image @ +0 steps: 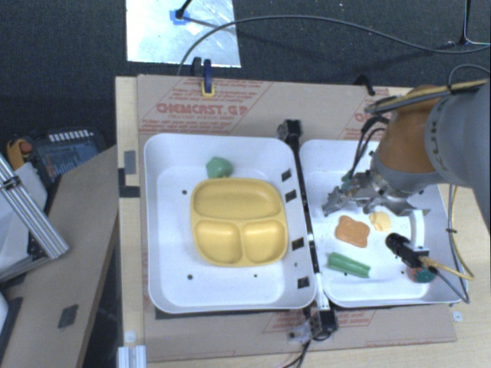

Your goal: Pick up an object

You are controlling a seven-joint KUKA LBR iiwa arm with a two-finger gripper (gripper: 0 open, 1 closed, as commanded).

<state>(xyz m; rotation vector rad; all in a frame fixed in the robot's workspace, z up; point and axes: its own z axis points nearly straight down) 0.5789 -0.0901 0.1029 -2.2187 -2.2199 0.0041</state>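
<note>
Highest over the surface, and so probably closest to the lens, is the arm [441,140], grey with its orange band, bent down into the right bin [326,167]. Its jaws hang low, just beyond the orange piece [352,231] and a little to its left. Whether they are open or closed I cannot tell, and nothing shows between them.

I take the orange piece as the likely target, since it lies loose on the bin floor and is the nearest thing to the jaws. It is a flat, rounded lump whose slightly longer axis runs from far-left to near-right. A grasp across the shorter width looks the better fit.

Just right of the orange piece, apart from it, sits a small pale yellow piece [380,221]. On its near side lies a green stick [348,264], its long axis roughly crosswise. Well left of the orange piece, the left bin [169,205] holds a yellow divided tray [238,221] and a green lump [219,167].
</note>
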